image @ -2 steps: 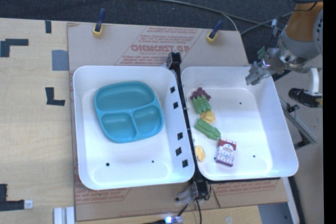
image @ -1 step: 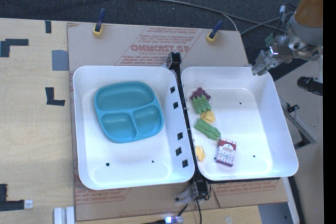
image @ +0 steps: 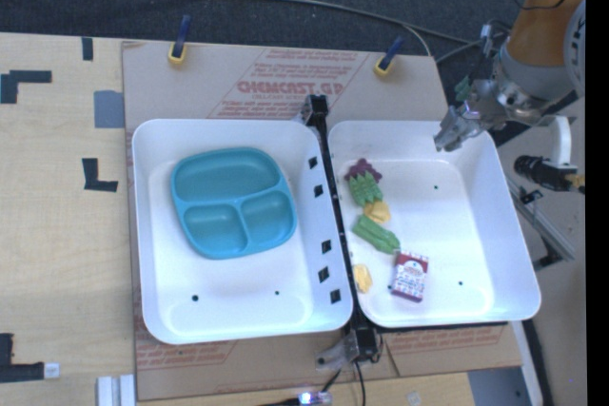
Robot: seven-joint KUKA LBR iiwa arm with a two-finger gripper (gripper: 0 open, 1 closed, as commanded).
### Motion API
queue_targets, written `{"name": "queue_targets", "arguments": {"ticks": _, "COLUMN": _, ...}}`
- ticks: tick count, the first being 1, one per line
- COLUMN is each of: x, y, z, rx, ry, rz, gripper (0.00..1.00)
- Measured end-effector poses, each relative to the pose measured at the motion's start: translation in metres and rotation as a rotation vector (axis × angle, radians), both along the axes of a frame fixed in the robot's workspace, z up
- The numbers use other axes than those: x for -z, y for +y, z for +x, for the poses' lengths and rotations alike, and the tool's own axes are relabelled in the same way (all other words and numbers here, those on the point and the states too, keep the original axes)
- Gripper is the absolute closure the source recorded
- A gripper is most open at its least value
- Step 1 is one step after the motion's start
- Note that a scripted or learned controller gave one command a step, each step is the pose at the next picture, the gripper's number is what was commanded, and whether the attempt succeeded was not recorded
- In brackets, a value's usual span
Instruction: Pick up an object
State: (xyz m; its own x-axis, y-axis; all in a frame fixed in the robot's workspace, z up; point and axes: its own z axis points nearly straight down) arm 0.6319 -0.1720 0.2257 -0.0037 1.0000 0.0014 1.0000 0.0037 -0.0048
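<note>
Two white bins side by side on the tabletop. The left bin has a teal divided plate lying flat, toward its 10 o'clock part. The right bin holds the small stuff, all bunched along its 9 o'clock side near the divider: purple grape cluster topmost, green ridged piece just below and touching it, a yellow piece next, a green pepper-like piece lying at a slant, a red and white small box toward 6 o'clock, and a yellow bit at 9 o'clock of the box, against the divider. The claw hangs over the right bin's 1 o'clock corner, well apart from all items, nothing in it; spread or pressed together, cannot tell. The arm comes in from 2 o'clock. Two yellow clamps at the cardboard's 12 o'clock edge.
</note>
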Motion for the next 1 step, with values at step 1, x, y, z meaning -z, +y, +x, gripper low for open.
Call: {"name": "queue_targets", "arguments": {"ticks": 1, "x": 0.003, "y": 0.0576, "z": -0.0129, "rx": -0.002, "ry": 0.0, "rz": 0.001, "gripper": 1.0}}
